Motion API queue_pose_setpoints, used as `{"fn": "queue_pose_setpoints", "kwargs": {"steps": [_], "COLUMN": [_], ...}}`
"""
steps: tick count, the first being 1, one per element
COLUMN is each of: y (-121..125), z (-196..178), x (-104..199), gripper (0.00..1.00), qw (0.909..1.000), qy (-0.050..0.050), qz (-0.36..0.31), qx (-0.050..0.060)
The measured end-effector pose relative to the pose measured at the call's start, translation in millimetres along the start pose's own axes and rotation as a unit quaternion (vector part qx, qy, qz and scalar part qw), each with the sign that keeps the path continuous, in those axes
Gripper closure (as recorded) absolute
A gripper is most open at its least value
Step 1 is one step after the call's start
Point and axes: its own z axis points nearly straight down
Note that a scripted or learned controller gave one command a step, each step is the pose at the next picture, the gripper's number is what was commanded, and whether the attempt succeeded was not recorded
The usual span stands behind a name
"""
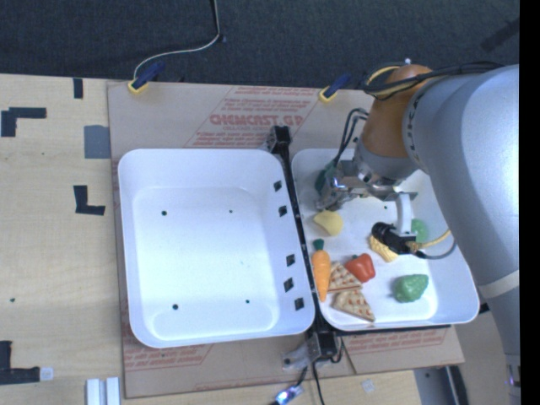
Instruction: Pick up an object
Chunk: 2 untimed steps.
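Left bin (202, 251) bare white, right bin (447, 306) holding carrot (321, 272), two sandwich wedges (348, 292), red pepper (361, 267), green leafy piece (410, 288), pale yellow lemon (329, 222) just below gripper (331, 194), its grip state cannot be told.

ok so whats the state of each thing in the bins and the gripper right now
gripper: low in the right bin, just above the yellow piece
yellow piece: lying loose on the bin floor
carrot: lying flat by the divider
red pepper: resting on the floor
two wedge slices: lying flat, touching
green piece: resting on the floor
right bin: holds all the pieces
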Motion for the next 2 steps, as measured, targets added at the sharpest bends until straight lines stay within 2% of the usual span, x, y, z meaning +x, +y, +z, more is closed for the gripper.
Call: {"fn": "queue_pose_setpoints", "kwargs": {"steps": [1,2], "y": [-24.8,-19.5], "z": [-4.0,-1.0], "x": [2.5,-16.1], "gripper": [1.00,1.00], "qw": [1.0000,1.0000], "qy": [0.000,0.000], "qz": [0.003,0.003], "qx": [0.005,0.003]}}
